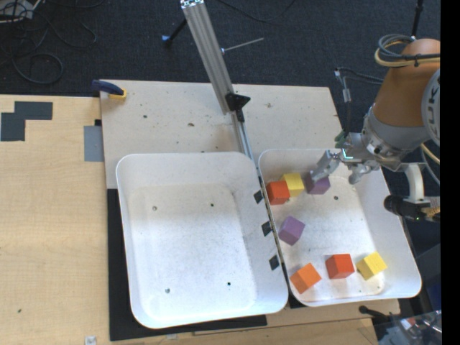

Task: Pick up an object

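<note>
Closely beside the hand (341, 165), purple cube (318, 185) touches yellow cube (293, 185).

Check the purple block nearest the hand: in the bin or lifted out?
Cannot tell for sure. The purple block sits at the hand over the right bin; contact with the floor is unclear.

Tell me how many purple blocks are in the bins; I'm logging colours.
2, both in the right bin: one purple block by the gripper, one mid-bin near the divider.
</note>
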`<action>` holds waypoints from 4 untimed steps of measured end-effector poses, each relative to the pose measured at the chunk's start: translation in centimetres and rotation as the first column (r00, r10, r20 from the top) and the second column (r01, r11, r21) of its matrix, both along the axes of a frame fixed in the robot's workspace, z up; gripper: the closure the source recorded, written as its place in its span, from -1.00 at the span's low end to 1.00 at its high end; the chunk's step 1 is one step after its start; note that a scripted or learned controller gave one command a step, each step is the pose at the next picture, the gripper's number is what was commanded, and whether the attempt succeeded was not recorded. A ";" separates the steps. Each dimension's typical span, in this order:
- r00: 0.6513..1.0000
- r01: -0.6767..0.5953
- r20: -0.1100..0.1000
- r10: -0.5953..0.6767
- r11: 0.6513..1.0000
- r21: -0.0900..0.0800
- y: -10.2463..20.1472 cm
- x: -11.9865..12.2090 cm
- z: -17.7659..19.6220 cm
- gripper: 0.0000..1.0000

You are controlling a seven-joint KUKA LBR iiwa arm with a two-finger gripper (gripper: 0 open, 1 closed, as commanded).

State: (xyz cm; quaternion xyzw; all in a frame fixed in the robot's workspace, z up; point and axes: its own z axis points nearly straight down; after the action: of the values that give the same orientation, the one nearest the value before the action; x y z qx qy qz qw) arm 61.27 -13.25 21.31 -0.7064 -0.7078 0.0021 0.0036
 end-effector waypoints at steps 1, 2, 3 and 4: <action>1.000 0.000 0.005 0.000 1.000 -0.001 0.0 0.1 0.3 -1.00; 1.000 0.001 0.000 -0.001 1.000 0.000 0.9 -0.2 -4.8 -1.00; 1.000 0.002 -0.001 -0.002 1.000 -0.001 0.9 -0.7 -9.3 -1.00; 1.000 0.004 0.008 -0.004 1.000 -0.002 1.0 -0.6 -12.2 -1.00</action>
State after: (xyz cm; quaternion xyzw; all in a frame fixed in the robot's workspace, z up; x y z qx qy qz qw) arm 60.63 -12.26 9.13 -0.7078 -0.7064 0.0002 0.0000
